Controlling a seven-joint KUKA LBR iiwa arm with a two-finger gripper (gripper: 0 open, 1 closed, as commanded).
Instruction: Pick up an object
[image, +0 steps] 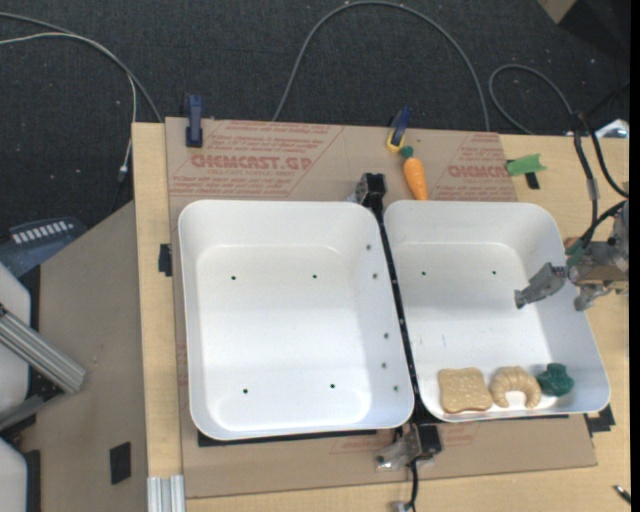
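Two shallow white bins sit side by side on a brown board. The left bin (290, 320) fills the middle and left of the bench; the right bin (470, 230) lies just beside it, their rims touching along the centre line.

Along the near wall of the right bin, toward 5 o'clock in the view, three small things lie in a row. A tan cracker (464, 390) is at the 9 o'clock end, a pale croissant (515, 387) lies just beside it in the middle, and a small dark green toy (556, 380) sits at the 3 o'clock end, touching or nearly touching the croissant.

The gripper (540, 284) reaches in from 3 o'clock, over the right bin's right side, well apart from the three things and at about 12 o'clock from them. One grey finger (538, 285) points toward 8 o'clock; whether the claw is apart or together I cannot tell. Nothing shows between its tips.

Outside the bins, an orange carrot (415, 176) lies on the board at 12 o'clock from the right bin, just beyond its far rim.
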